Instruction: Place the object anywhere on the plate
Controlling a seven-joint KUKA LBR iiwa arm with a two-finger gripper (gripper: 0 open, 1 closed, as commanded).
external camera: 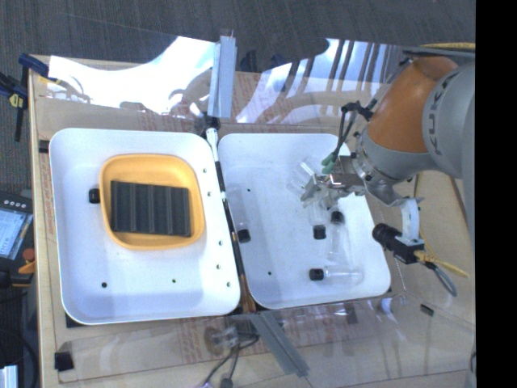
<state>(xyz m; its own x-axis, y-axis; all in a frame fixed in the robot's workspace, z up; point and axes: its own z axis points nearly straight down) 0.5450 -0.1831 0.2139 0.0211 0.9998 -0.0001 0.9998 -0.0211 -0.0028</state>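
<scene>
Over the right-hand bin [355,285], the grey arm [420,120] with its orange band reaches in from the right, its tool [323,186] low above the upper middle of the bin floor. Whether the tool is open or closed cannot be told from this angle, and nothing can be made out as gripped.

Several small items lie in that bin: a clear, glassy piece [311,186] just beside the tool, two small dark pieces [319,232] a little below it, another dark piece [316,274] near the bin's lower edge beside a clear shape [343,272] that is hard to resolve. Which of these is the object to be moved cannot be said for certain; judging by the tool's position, the clear piece next to it looks the likeliest candidate.

The yellow plate [149,168], carrying a dark ribbed insert [152,208], sits in the left-hand bin [77,285], well apart from the tool and across the divider [228,217] between the two bins.

The step in hand appears to be the pick. Done well, it would mean centring on the chosen piece, closing squarely, then lifting high enough to clear the raised rims before crossing left. A clear, light piece may slip, so a confirmed grip before travel seems wise. Release could come anywhere above the plate, preferably low to stop bouncing.
</scene>
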